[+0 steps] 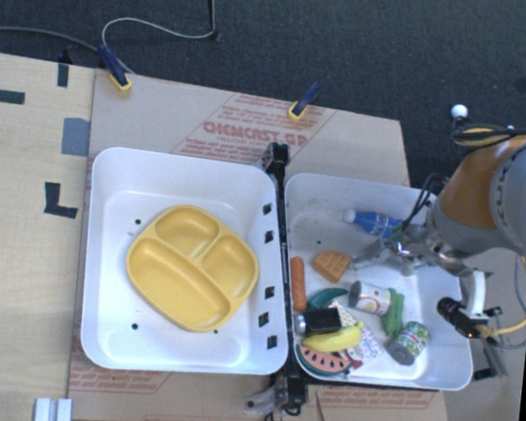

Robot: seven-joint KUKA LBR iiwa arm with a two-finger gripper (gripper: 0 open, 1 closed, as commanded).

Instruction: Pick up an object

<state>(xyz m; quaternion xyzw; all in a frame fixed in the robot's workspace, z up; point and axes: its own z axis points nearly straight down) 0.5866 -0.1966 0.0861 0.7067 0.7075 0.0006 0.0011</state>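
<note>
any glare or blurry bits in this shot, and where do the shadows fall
Camera view: bright, even light; the left bin looks nearly washed out, with mild glare on its floor around the yellow plate. Shadows are soft and short, gathered under the toys in the right bin. The claw looks slightly blurred.

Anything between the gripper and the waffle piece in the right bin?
Nothing visible. The gripper sits low in the right bin, just right of the waffle piece, with bare bin floor between them. The blue bottle lies behind, off that line.
</note>
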